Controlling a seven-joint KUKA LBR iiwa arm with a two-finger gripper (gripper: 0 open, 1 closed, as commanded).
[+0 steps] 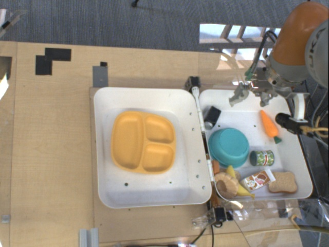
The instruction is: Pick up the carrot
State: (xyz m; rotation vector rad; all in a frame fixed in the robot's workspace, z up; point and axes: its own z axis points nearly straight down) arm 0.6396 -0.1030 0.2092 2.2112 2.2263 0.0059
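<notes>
The carrot (269, 124), orange with a green tip, lies in the right bin (300, 158) near its far right side, pointing toward the front right. My gripper (251, 96) hangs over the bin's far edge, up and to the left of the carrot and apart from it. Its two grey fingers (237, 94) are spread open with nothing between them. The grey arm with its orange band (300, 30) comes in from the upper right.
A teal bowl (230, 146), a green can (262, 158), a bread slice (282, 182), a banana (235, 181), a snack packet (257, 180) and a black item (211, 115) share the right bin. The left bin (108, 189) holds a yellow divided plate (143, 141).
</notes>
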